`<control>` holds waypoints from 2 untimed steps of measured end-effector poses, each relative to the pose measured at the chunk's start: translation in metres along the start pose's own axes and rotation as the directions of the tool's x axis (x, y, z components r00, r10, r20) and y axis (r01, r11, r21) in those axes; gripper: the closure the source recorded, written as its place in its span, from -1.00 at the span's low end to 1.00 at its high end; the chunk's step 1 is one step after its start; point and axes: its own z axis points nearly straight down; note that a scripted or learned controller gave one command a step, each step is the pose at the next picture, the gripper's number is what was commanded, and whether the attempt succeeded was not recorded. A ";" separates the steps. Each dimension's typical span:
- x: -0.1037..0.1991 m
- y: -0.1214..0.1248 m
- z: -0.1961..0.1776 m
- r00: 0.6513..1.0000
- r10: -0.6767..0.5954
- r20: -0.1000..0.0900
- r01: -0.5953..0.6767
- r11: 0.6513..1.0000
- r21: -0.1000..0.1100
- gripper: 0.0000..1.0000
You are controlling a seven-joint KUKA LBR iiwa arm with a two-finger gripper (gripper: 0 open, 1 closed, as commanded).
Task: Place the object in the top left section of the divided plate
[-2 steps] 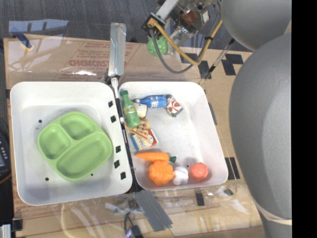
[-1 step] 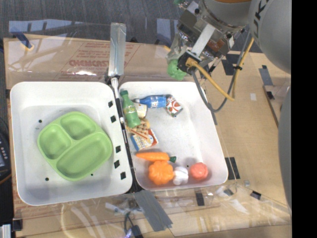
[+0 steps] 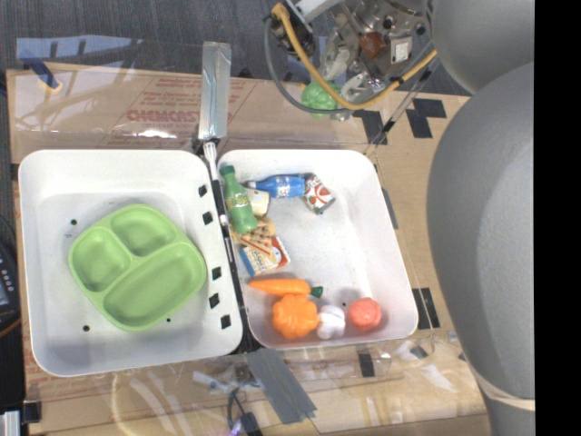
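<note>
A green divided plate (image 3: 178, 284) lies in the left bin (image 3: 45, 180), with two small sections at its upper left and one large section at its lower right. My gripper (image 3: 329, 91) hangs high above the far edge of the right bin (image 3: 386, 243). It is shut on a small round green object (image 3: 318, 99) that shows between its fingers. The gripper and the object are well to the right of the plate and beyond it.
The right bin holds a green bottle (image 3: 239, 203), a blue bottle (image 3: 283, 186), a red and white packet (image 3: 318, 195), a snack box (image 3: 263, 251), a carrot (image 3: 281, 286), an orange pumpkin (image 3: 295, 316), a white bulb (image 3: 331, 322) and a red tomato (image 3: 365, 313). Yellow cables (image 3: 300, 39) loop beside the wrist.
</note>
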 end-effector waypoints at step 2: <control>0.001 0.023 0.001 0.996 0.094 0.002 -0.094 0.996 0.000 1.00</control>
